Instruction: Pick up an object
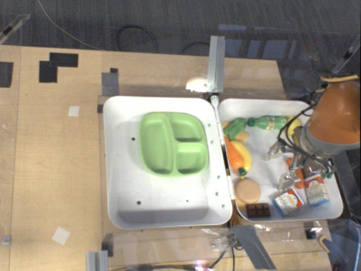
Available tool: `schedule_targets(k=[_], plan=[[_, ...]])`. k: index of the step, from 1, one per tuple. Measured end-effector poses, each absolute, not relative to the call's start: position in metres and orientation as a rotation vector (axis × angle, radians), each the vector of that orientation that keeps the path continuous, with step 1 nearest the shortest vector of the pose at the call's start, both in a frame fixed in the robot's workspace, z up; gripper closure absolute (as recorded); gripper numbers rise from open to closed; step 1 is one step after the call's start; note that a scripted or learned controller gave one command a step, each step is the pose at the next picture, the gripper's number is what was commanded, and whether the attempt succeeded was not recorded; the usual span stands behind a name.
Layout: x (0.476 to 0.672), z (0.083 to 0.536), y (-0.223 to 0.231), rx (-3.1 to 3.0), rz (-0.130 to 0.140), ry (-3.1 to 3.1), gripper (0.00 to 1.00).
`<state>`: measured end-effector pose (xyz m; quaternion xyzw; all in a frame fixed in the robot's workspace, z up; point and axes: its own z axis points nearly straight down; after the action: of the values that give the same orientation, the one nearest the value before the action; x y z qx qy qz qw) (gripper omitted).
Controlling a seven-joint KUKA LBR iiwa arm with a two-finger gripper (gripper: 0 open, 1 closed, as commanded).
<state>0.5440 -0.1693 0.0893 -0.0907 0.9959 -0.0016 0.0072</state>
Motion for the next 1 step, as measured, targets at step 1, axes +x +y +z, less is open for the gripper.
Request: schedule_targets(k=[1], plan=[[0.5549,0.0896,-0.1078,-0.539,-0.007,3.081,0.0]])
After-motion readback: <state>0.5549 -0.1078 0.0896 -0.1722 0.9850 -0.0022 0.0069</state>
